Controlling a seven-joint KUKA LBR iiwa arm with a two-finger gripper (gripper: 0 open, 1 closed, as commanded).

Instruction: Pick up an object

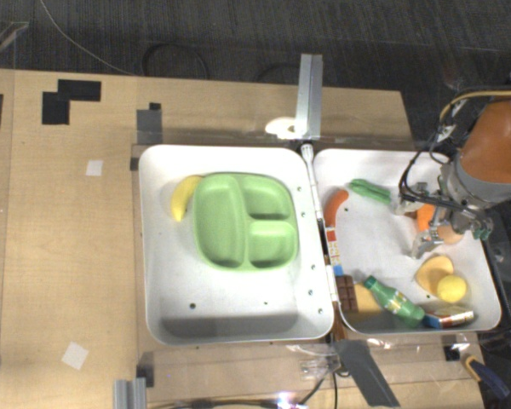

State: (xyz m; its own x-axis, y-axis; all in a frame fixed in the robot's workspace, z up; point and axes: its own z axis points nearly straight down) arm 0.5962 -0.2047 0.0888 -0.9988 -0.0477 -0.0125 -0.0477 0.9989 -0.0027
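Note:
My gripper (434, 230) hangs low in the right bin (370, 228), toward its right side. A small orange piece (423, 217) and a pale peach piece (450, 236) lie right under and against it. Just below sit a yellow lemon (450, 289) and an orange-yellow wedge (433, 270). A green bottle (394, 301) lies along the bin's front, with a brown block (347, 293) to its left and a red-tipped stick (452, 319) to its right. A red-orange pepper (334, 206) and a green pod (370, 192) lie further back.
The left bin (166, 279) holds a green divided plate (243, 220) with a yellow banana (184, 196) at its left edge. A metal post (310, 96) stands behind the divider between the bins. Cables (426, 156) loop beside the arm's wrist.

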